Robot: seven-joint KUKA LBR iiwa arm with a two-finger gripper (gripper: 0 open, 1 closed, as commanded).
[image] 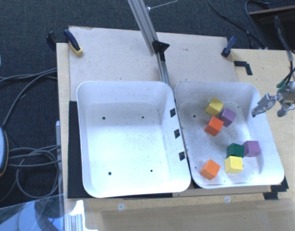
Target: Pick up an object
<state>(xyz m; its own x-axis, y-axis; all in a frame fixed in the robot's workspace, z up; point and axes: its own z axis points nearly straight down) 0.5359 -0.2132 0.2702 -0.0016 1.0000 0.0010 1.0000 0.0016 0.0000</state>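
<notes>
Wooden bench [118, 57], two white bins. We see the gripper [271, 106] over the right bin's [267, 134] right rim, fingers spread, holding nothing; nearest cubes: purple [228, 115], yellow [215, 106], orange [215, 126].

Honestly there was nothing readable anywhere in this shot: no labels, brand names, numbers or signs on anything.
</notes>
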